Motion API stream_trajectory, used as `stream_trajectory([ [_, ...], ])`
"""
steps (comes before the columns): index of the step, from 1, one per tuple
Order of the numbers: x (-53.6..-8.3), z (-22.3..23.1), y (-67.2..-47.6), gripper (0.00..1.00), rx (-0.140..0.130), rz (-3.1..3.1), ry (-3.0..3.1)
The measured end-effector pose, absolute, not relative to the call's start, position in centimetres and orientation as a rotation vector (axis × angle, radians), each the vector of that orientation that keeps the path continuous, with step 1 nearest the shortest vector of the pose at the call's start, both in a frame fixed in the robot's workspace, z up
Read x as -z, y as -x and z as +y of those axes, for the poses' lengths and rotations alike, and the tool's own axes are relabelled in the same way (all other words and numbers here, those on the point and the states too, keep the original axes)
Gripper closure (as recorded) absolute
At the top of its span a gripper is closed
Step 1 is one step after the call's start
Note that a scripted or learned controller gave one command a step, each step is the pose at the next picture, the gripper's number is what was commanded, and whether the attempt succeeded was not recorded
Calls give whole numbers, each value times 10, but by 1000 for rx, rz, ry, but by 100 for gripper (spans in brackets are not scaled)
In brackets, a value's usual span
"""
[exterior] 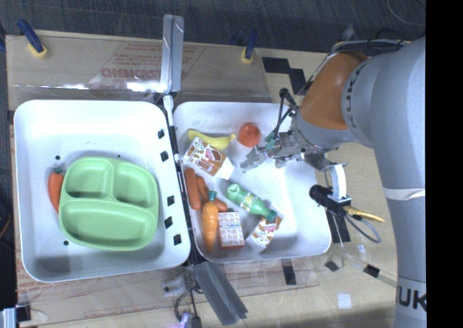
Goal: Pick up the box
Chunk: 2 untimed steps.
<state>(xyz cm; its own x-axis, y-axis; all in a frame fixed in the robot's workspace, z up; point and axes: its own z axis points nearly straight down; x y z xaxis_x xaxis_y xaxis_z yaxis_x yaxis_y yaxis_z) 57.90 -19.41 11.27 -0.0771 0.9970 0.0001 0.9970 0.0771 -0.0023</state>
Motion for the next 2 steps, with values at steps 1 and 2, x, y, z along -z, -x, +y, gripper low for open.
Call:
stream_trajectory([
  [1, -93, -208, -629, 0, 0, -2518, 1880],
  [2, -93, -184, -658, 0, 0, -2491, 1916],
])
